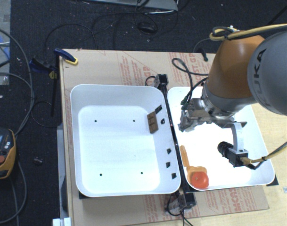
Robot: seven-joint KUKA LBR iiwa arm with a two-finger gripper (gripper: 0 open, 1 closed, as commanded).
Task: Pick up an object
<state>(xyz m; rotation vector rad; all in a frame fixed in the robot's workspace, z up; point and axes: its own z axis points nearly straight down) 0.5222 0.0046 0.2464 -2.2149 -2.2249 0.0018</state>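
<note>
Two white bins sit side by side. An orange scoop-like toy [194, 171] lies in the right bin's [256, 140] near-left corner, clear of the gripper [186, 122], which hangs farther back over its left side.

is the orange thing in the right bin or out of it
In: the orange thing lies inside the right bin, against its near-left corner.
</note>
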